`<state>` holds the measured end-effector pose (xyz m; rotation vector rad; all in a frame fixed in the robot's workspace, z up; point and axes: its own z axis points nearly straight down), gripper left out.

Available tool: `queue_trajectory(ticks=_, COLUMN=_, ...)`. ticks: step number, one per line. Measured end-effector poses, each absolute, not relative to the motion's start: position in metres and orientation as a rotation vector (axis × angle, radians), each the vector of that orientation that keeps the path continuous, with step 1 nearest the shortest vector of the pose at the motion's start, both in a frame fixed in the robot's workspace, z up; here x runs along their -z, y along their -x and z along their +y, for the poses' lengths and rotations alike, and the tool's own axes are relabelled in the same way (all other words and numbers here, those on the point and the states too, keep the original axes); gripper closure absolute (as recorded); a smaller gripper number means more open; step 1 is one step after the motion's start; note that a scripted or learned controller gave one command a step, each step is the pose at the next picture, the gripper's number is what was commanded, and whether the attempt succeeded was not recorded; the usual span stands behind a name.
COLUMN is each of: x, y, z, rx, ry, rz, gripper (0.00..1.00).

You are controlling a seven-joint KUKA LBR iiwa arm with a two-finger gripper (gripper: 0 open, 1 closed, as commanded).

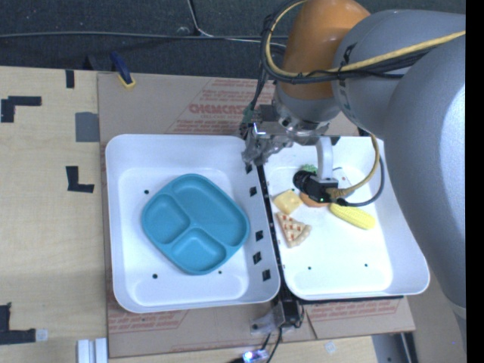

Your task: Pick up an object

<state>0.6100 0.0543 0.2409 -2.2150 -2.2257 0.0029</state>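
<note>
Worktop (45, 225): pale wood with black tape marks; it carries a cardboard sheet (189, 104) and both bins.
Arm (423, 127): grey, comes in from the right and covers the right bin's far right corner; its orange band (321, 32) sits above the bins' far edge.
Left bin (125, 278): white and shallow, holds the plate alone.
Right bin (378, 271): white and shallow, touches the left bin along the shared divider; its small things are grouped in the far left part, and its near half is bare.
Plate (195, 223): blue, three compartments, lies flat in the middle of the left bin, clear of the walls.
Gripper (257, 144): hangs over the far end of the divider between the bins, with nothing seen in its grasp; I cannot tell whether it is open or closed.
Yellow piece (352, 215): long, lies at a slant to the right of the cheese.
Pizza slice (293, 231): tan wedge with red spots, lies just on the near side of the cheese, close to the divider.
Cheese (286, 201): pale yellow wedge, near the divider.
Red bit (314, 199): between the cheese and the yellow piece, partly hidden.
Green bit (308, 169): small, beyond the red bit; too small to tell what it is.
</note>
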Motion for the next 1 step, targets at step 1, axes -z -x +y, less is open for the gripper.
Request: queue_trajectory(ticks=1, x=-0.2369, y=-0.6343, z=0.0997, rx=0.0, ry=2.216, rz=-2.227, gripper=1.0)
